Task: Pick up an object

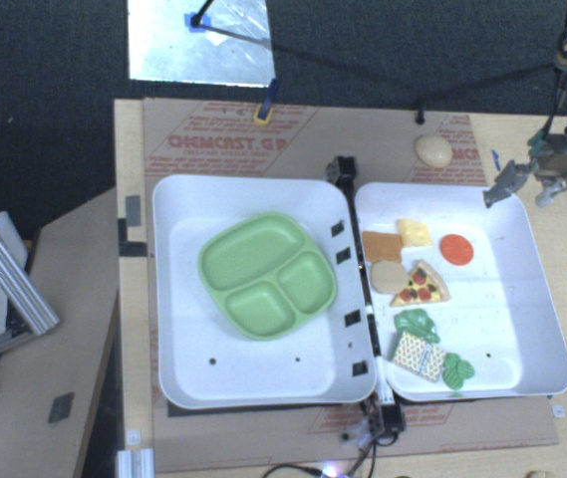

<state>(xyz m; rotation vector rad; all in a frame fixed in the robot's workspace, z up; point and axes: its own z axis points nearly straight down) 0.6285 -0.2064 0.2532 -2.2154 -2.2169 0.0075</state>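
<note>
Camera view: the gripper (524,183) is seen at about 2 o'clock of the right bin (542,327), hanging over its upper right corner, fingers spread apart, nothing between them. No object is held yet, so the step in hand is judged to be the approach. Toy food is clustered in the left half of that bin: a red disc (456,250) and a yellow block (414,232) near 12 o'clock of the pile, a tan slab (383,245) and a pizza slice (422,285) in the middle, green leafy pieces (418,322) and a patterned wafer (419,356) at 6 o'clock. The red disc is probably the best target, since it lies apart from the rest and nearest the gripper; a straight descent centred over it is advised, as flat thin pieces can slip out. A green divided tray (268,275) sits in the left bin (178,297).
</note>
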